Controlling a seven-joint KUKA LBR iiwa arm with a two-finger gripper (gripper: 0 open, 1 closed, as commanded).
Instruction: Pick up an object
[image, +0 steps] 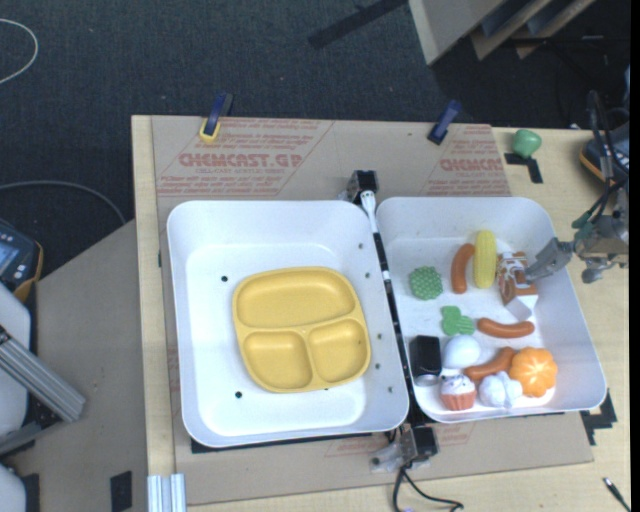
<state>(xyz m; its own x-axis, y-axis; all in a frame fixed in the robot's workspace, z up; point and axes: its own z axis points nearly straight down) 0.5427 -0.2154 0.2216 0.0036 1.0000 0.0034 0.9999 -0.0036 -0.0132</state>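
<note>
At the right edge of the frame, the grey metal two-finger gripper (548, 262) is seen reaching in over the upper right part of the right-hand shallow white plastic bin (570, 300). Only its wrist end and some dark cabling are shown; the rest of the arm is cut off by the frame. Whether the gripper is apart or together cannot be told, since its tip is small and blurred against the bin's white wall. Nothing is seen between its tips.

Just left of the tip, a small red-and-white toy (513, 272) is seen, its shape too unclear to be named. Beside it a yellow plastic corn cob (485, 258) and a reddish toy sausage (460, 268) are laid upright in the picture. Lower in the bin, a round orange toy pumpkin (533, 370), a white egg-shaped toy (462, 351), a small pink cupcake toy (457, 391) and a black block (426, 354) are crowded together, partly overlapping.

In the left-hand shallow white plastic bin (200, 300), a yellow three-compartment plastic tray (300, 328) is set at centre frame.
</note>
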